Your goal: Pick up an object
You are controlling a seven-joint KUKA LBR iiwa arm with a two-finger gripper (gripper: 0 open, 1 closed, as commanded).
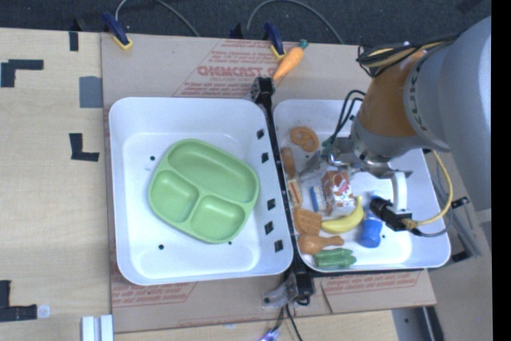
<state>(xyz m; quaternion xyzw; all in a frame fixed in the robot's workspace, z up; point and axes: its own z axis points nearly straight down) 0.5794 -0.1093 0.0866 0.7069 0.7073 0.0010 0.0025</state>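
Your gripper (335, 165) sits low in the right bin (427, 251), directly over the red-and-white packet (338, 189) with the banana (345, 221) just beyond, long axis running across; you cannot tell how its grasping end is set or whether anything is caught.

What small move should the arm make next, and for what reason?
Probably lower the gripper straight down a little. It hangs over the red-and-white packet in the right bin, with the banana and blue cup close by, so sideways motion could bump them.
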